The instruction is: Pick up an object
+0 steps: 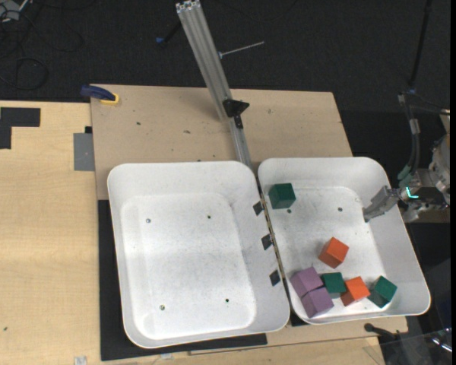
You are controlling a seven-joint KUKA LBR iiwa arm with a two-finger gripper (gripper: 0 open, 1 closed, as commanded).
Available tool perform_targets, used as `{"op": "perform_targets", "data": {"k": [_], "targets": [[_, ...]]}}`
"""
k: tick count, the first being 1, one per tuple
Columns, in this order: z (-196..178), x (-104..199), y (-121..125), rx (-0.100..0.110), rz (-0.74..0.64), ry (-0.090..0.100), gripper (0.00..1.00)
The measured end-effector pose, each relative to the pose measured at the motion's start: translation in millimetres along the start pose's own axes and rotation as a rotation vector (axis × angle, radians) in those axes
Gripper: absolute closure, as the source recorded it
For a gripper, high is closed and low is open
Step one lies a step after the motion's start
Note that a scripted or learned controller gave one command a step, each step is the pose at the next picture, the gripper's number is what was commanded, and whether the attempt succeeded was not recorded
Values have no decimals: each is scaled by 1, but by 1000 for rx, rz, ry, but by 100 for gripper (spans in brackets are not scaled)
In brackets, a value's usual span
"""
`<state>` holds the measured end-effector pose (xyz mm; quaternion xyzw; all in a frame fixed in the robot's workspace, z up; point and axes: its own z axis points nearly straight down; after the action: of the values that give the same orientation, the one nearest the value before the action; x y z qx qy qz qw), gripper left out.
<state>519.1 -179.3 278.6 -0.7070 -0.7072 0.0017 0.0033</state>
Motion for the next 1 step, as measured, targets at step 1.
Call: {"op": "perform_targets", "data": {"k": [1], "targets": [[-2, -1, 1, -5, 2, -1, 0]]}}
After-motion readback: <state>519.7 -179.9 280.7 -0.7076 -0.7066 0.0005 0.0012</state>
